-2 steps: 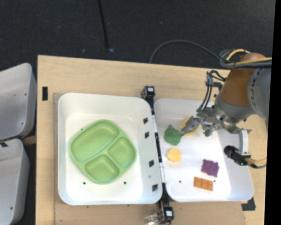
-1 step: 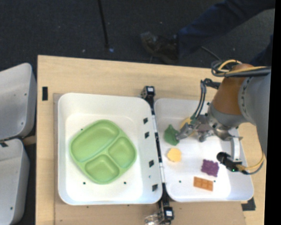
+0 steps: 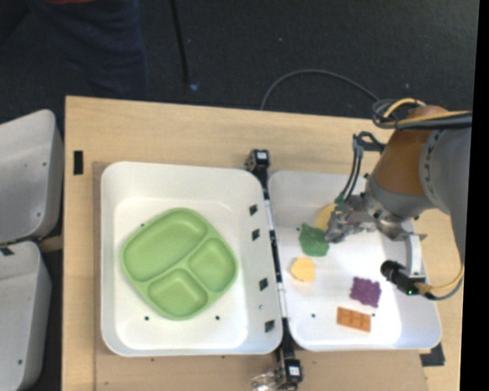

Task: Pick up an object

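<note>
The gripper [image 3: 338,226] is low in the right bin [image 3: 418,322], just right of the green object [image 3: 313,240], a soft-looking lump at the bin's left-centre; finger opening cannot be told. A yellow disc [image 3: 303,270], a knobbly purple piece [image 3: 365,291] and a flat orange block [image 3: 354,320] lie nearer. The left bin [image 3: 108,306] holds a moulded green plate [image 3: 179,263].

A light wooden table [image 3: 174,130] fills the middle of the frame. Two shallow white bins lie on it side by side, touching along a clipped seam at centre: the left bin [image 3: 112,306] in the middle-left and the right bin [image 3: 409,326] at the right. Bare wood shows along the top and left edges.
</note>
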`<state>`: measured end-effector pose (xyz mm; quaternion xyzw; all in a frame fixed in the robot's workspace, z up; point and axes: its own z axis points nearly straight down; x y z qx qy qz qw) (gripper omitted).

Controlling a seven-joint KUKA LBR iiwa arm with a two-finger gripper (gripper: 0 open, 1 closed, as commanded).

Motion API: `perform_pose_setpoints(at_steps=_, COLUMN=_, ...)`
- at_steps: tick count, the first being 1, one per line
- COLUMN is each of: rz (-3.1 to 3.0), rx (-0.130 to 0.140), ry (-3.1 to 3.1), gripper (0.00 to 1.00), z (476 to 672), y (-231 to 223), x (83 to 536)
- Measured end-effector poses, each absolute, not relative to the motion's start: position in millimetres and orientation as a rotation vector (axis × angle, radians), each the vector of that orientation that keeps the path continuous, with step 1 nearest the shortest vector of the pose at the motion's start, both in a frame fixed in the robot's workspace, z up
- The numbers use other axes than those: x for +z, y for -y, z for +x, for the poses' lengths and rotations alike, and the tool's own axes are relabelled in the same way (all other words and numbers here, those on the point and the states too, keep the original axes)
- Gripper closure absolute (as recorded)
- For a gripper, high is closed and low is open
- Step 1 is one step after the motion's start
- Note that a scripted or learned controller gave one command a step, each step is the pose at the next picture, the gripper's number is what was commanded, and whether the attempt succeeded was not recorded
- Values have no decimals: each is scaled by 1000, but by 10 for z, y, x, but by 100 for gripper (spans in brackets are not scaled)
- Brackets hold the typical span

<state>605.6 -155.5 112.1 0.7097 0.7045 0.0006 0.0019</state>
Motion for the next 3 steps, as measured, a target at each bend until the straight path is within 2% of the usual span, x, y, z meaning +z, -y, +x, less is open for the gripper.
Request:
perform_pose_setpoints(at_steps=2, rz=2215, rx=5, ry=-2220, gripper=100, z=6138, y=1612, x=2295)
perform_pose_setpoints(at_steps=3, rz=2216, rx=0, ry=-2227, gripper=100, z=5949, y=1126, x=2221)
